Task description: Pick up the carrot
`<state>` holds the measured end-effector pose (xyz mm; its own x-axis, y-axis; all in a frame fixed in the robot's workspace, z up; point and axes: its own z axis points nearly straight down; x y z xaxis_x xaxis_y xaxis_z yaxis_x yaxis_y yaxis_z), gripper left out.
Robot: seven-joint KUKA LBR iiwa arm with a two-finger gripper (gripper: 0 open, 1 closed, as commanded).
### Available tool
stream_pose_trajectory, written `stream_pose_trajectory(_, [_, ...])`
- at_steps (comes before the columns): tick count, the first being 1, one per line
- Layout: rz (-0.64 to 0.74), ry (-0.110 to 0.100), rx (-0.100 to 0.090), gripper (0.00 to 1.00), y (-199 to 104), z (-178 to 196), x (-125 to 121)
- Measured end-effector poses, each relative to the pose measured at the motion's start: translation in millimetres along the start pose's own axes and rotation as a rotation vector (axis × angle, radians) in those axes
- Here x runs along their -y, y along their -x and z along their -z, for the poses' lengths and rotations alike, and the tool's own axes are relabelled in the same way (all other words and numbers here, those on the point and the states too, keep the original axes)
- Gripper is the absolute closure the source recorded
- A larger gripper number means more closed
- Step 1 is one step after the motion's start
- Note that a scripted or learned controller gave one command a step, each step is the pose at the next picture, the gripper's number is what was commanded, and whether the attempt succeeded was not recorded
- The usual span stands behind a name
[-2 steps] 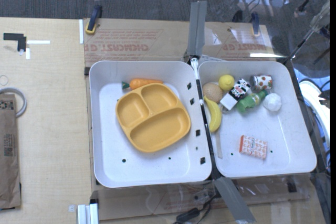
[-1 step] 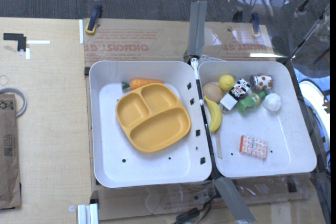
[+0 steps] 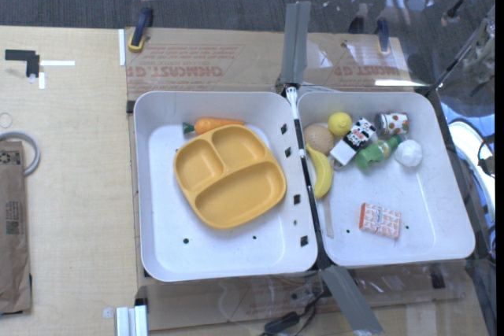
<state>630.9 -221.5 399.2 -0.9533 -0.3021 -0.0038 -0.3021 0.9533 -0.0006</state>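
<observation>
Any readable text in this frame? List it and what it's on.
"CHEMCNZT", or close to it, in red, upside down, letters uncertain: cardboard behind the left bin.
Red print, blurred, unreadable: cardboard behind the right bin.
Print on the orange packet: too small to read.
Print on the small can: unreadable.
Black marks on the brown bag: unreadable.
Carrot and plate: no text.

Single fixed camera, mounted above the bench [image 3: 63, 169], looking down at a slant. Both white bins, left bin [image 3: 150, 193] and right bin [image 3: 449, 193], sit fully in frame at moderate distance.
</observation>
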Motion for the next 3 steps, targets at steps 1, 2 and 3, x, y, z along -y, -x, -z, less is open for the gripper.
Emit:
stream_pose_trajectory(1, [0.328, 0.0, 0.002, 1.0, 28, -8, 8])
stream_pose_trajectory(2, [0.78, 0.0, 0.002, 1.0, 28, -6, 8])
stream_pose_trajectory(3, [0.601, -0.002, 0.004, 1.0, 28, 29, -4])
